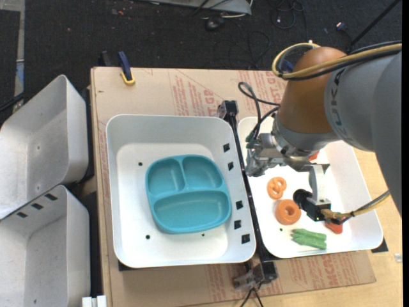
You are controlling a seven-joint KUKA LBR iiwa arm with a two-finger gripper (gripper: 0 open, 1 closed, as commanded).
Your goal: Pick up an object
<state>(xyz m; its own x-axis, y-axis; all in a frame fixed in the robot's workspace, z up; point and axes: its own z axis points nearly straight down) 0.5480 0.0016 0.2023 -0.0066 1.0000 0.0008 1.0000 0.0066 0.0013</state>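
Near edge of right bin (355, 204): green pod (310, 238) lying flat. Behind it orange ring (288, 212), then pretzel (277, 187), each apart. Gripper (258, 162) hangs just beyond pretzel, by bin's left wall; open or closed, we cannot tell. We judge pretzel handiest: centre over it, descend straight, keep clear of wall.

A small orange toy pretzel (277, 187) lies flat in the right white bin (362, 183), near its left wall. Just in front of it lies an orange plastic ring (288, 212). A green toy pea pod (309, 238) lies by the front wall. A teal three-compartment plate (188, 192) sits flat in the left white bin (128, 136).
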